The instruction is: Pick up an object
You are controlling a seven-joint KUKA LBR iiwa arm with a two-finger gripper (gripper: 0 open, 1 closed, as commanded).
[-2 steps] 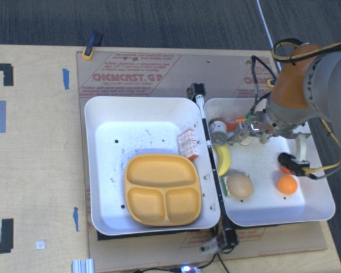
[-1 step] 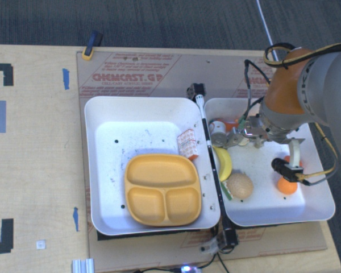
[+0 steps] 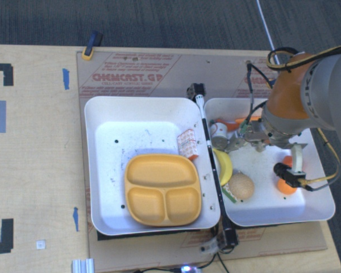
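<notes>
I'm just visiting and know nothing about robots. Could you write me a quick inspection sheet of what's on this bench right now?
Surface: wooden bench bearing two white bins on a printed board.
Job's things: left bin holds a yellow divided tray and a small packet; right bin holds a banana, a round bun, an orange item.
Clutter: blue tape marks.
Grippers: gripper low over the right bin's back; hold unclear.
Cables: yellow-and-black cables on the arm.
Surroundings: dark carpet.
</notes>
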